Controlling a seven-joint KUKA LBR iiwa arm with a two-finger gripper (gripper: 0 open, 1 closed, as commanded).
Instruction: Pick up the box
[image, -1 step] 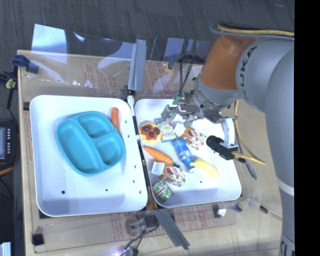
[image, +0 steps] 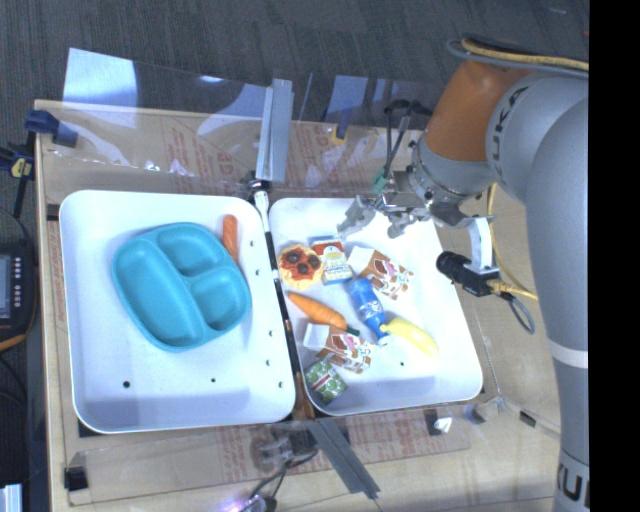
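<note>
Bench, right bin (image: 455, 375) | box (image: 334, 262) upright-looking, long axis unclear | jaws (image: 378, 216) above bin's far edge, apart, empty

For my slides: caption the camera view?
Gripper open above right bin of toy food and small box; blue tray in left bin.

Wooden bench (image: 150, 455), two white bins (image: 100, 400) side by side

Bright even light, soft focus (mild glare)
</note>
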